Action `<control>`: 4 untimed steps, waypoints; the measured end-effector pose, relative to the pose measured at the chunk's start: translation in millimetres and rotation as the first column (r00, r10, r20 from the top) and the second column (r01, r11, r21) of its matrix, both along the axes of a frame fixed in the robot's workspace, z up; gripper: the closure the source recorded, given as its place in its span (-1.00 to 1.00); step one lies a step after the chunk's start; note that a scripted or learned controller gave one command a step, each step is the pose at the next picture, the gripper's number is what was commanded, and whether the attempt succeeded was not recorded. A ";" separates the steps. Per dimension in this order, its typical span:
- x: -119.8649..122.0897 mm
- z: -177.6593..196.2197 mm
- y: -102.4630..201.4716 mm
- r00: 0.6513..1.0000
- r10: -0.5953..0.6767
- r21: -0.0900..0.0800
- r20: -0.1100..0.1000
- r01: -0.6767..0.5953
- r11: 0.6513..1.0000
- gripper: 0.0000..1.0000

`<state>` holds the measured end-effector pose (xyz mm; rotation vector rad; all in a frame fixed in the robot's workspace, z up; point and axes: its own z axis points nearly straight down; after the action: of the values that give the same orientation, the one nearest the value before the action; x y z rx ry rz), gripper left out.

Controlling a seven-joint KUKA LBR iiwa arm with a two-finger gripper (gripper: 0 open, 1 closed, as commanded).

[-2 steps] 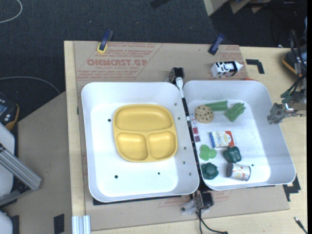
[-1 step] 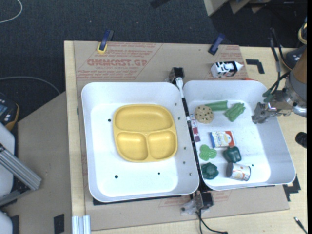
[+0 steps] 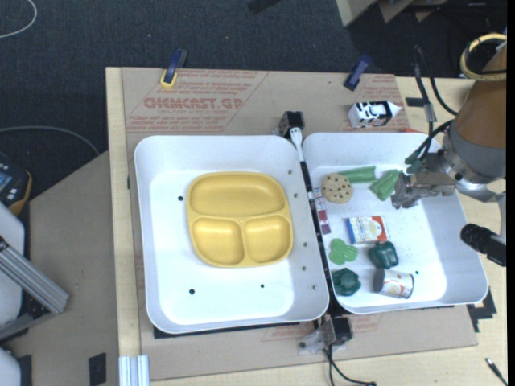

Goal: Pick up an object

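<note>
Camera view: gripper low in right bin, finger state cannot be told. Green piece just beside it, nearest candidate. Advice: centre over the piece before closing.

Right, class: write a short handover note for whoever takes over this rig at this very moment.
Gripper: low over the right bin, at its upper part, beside a light green piece; whether it grips anything cannot be told.
Things: the right bin holds a cookie, a green stick, a small blue-and-white box, three green toys and a small can. The left bin holds a yellow divided plate.
Done: no pick confirmed.
Left: grasp and lift one object.
</note>
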<state>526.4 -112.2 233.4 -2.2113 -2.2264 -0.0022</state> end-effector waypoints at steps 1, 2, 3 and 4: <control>-5.6 3.9 56.1 1.000 0.000 0.000 -0.001 0.000 1.000 1.00; -10.3 0.0 68.5 1.000 -0.004 -0.002 -0.001 0.004 1.000 1.00; -10.5 -16.4 64.2 1.000 -0.008 -0.003 -0.003 0.008 1.000 1.00; -3.5 0.9 68.5 1.000 -0.005 -0.004 0.005 0.005 1.000 1.00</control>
<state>522.9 -43.7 234.3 -2.2213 -2.2258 -0.0034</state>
